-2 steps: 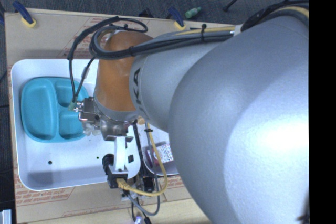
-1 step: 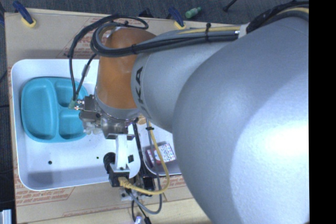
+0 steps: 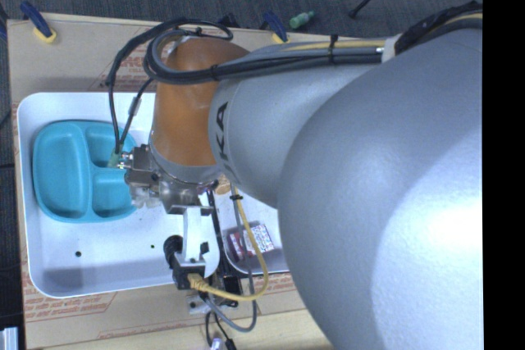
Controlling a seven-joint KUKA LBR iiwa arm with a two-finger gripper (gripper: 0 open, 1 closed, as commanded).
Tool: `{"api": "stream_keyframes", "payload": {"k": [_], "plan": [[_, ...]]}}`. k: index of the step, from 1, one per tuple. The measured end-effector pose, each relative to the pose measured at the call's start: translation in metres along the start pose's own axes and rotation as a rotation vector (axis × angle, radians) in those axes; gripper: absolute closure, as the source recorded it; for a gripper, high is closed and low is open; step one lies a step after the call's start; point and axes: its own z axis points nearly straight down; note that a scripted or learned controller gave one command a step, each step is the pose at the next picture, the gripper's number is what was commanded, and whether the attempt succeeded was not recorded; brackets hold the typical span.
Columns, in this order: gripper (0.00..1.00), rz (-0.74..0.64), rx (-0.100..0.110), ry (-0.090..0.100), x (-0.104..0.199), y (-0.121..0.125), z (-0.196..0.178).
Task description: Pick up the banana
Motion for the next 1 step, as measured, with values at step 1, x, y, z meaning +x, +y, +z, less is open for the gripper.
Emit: {"api": "stream_keyframes", "payload": {"k": [1], "plan": [[1.0, -0.007, 0.003, 0.0, 0.0008, 0.0, -0.0098]]}}
